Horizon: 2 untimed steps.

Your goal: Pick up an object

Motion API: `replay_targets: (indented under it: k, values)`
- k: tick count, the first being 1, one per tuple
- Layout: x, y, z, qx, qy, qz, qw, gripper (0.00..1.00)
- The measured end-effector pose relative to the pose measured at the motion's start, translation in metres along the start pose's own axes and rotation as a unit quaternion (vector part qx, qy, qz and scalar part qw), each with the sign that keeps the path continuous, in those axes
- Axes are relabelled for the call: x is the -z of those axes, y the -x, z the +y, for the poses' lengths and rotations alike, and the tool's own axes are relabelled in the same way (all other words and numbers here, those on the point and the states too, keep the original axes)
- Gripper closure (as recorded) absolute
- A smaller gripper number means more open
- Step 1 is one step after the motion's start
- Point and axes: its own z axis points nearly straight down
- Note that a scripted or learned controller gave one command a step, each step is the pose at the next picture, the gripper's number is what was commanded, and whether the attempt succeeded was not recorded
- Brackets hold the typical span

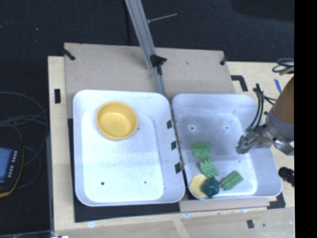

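Gripper seen over right bin, finger state cannot be told. Green block laid diagonally, long axis lower-left to upper-right.

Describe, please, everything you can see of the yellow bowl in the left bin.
The yellow bowl is round, plain and evenly coloured, with a matte surface that looks like plastic. It stands upright with its opening facing up, and nothing can be seen inside it. It rests on the floor of the left bin, in the far part, toward the far-left corner. Nothing else touches it; the other objects lie in the other bin.
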Motion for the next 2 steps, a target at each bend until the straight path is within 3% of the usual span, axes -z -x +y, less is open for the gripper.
replay_targets:
  k: [2]
  values:
    - [0.097, 0.004, 0.007, 0.0, 0.002, -0.001, 1.0, 1.0]
